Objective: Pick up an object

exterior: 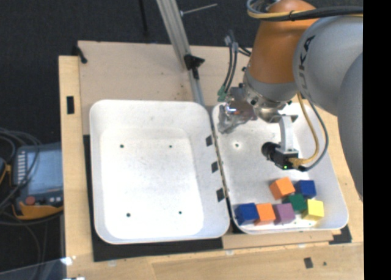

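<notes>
Seven cubes by right bin's near rim

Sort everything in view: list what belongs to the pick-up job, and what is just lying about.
Belongs to the job:
- claw
- coloured blocks, clustered at the near end of the right bin

Just lying about:
- left bin
- control pendant beside the bench
- metal rail

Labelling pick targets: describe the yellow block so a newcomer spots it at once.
Look in the right-hand white bin, at the block cluster along its near edge. The yellow block sits at the cluster's right end, next to a green block. It is the only yellow one there.
</notes>
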Controlling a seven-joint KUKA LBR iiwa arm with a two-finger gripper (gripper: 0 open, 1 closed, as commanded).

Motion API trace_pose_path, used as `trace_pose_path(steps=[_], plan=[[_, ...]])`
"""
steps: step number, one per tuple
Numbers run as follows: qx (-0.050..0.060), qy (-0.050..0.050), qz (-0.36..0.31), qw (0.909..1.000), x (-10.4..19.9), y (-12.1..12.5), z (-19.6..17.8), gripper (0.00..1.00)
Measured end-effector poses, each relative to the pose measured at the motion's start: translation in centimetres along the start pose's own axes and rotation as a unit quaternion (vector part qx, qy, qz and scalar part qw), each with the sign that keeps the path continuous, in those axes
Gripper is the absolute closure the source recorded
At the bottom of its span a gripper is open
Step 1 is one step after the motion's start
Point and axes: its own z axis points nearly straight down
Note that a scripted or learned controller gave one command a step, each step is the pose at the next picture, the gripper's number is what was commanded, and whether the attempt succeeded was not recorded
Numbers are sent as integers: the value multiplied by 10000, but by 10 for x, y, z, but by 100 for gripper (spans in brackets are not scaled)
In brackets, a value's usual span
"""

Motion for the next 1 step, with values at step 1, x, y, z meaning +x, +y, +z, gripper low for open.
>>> trace_pose_path(steps=[1], plan=[[2, -2, -3, 10000, 54, -16, 13, 100]])
